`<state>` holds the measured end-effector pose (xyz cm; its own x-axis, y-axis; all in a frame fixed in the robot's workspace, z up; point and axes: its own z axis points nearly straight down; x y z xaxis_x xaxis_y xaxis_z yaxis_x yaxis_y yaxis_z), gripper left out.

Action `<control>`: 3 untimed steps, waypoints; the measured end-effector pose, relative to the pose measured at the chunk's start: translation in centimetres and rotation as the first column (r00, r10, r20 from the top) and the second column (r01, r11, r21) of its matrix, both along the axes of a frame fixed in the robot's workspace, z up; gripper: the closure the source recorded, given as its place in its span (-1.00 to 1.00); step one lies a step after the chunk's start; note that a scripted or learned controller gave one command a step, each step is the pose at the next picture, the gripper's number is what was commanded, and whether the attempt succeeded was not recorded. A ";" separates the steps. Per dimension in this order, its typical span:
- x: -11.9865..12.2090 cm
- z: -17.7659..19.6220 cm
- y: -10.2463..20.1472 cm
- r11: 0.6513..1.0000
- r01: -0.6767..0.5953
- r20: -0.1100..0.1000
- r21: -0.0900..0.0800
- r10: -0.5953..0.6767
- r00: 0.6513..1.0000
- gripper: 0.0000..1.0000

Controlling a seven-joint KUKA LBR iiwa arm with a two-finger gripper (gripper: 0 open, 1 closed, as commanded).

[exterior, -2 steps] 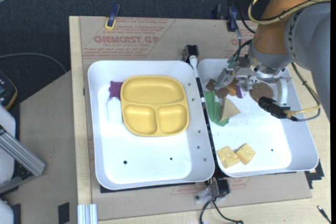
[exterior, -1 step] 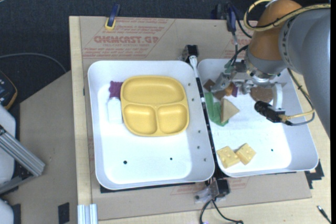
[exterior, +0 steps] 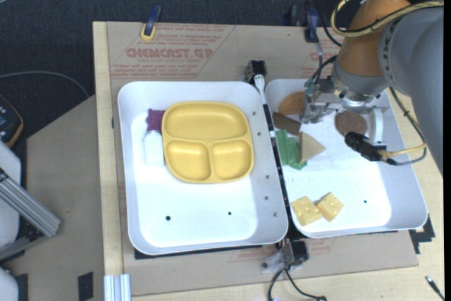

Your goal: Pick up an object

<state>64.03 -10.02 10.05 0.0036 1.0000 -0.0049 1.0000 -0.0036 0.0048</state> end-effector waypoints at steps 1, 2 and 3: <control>0.2 6.2 0.7 1.000 -0.005 0.003 0.003 0.005 1.000 1.00; 0.1 12.7 1.1 1.000 -0.005 0.005 0.003 0.005 1.000 1.00; 0.2 12.5 1.1 1.000 -0.004 -0.001 0.004 0.004 1.000 1.00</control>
<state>64.21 -8.90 22.51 -0.0005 1.0000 -0.0006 1.0000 0.0005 0.0040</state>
